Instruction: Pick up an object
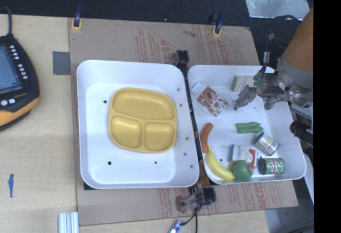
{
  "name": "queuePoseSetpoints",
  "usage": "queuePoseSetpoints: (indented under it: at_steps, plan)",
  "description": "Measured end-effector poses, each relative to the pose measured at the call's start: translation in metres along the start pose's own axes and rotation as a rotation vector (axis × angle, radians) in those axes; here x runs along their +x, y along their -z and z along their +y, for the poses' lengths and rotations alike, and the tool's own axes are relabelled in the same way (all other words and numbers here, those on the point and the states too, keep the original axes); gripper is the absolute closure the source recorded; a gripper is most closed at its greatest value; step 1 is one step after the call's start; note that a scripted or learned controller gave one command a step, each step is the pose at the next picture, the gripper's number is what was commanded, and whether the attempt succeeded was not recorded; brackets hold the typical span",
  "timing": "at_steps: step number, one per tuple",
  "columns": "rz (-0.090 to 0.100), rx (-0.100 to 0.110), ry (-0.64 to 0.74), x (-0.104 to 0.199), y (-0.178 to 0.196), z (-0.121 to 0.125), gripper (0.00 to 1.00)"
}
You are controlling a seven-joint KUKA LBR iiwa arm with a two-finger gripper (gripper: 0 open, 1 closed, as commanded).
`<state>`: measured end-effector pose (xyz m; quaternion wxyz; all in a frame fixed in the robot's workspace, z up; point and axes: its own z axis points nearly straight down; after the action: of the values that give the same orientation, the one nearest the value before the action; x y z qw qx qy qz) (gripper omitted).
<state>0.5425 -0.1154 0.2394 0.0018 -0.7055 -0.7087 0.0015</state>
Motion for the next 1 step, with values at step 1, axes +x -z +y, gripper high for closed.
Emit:
queuePoseSetpoints:
  at_steps: [1]
  plan:
    - [-0.001,0.001,-0.001,-0.0535,-0.0876,0.0027,0.0]
